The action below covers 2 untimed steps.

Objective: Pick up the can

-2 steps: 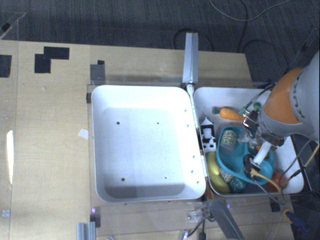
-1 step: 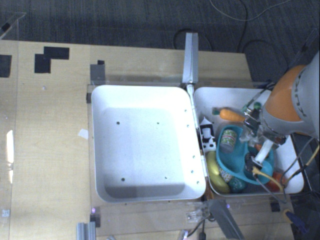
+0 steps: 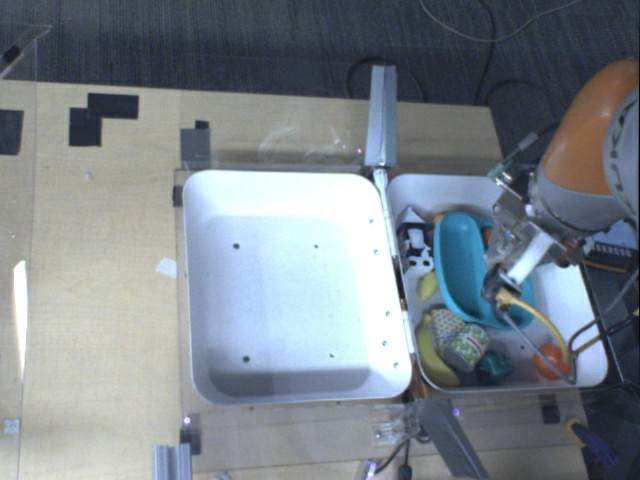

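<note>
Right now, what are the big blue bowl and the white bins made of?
The blue bowl looks like smooth plastic: even turquoise colour with a soft sheen. The white bins look like matte moulded plastic, with rounded corners and no sharp glare, though painted metal can't be ruled out.

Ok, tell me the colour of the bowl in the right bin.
Turquoise bowl, seen in the camera view.

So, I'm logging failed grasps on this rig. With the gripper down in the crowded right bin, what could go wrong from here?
Three risks, as I judge them:
1. The gripper hangs over the teal dish, so it may close on that rather than the patterned can.
2. The can lies wedged among the yellow piece and other items, so neighbours could get dragged or block the grasp.
3. The yellow cable trailing near the wrist might snag.
</note>
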Each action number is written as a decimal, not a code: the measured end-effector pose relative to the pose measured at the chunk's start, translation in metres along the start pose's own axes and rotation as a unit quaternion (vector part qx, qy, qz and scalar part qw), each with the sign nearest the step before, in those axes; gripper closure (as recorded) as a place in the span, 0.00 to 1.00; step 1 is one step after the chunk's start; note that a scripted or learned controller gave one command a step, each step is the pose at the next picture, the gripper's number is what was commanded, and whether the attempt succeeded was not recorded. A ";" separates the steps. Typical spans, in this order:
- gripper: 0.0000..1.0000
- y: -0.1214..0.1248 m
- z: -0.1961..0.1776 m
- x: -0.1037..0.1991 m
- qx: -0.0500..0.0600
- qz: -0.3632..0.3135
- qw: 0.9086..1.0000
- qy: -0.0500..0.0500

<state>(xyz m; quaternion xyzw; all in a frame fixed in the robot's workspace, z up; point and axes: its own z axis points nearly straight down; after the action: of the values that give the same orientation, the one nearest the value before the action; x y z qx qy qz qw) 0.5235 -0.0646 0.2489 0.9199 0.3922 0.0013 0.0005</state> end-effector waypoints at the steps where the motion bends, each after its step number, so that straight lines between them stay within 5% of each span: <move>1: 1.00 0.019 0.065 0.007 0.001 -0.030 1.000 -0.001; 2: 1.00 0.088 0.147 0.049 -0.003 0.106 0.994 0.002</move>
<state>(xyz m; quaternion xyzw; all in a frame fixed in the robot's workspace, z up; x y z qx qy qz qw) 0.6216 -0.0899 0.1025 0.9564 0.2921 0.0041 0.0021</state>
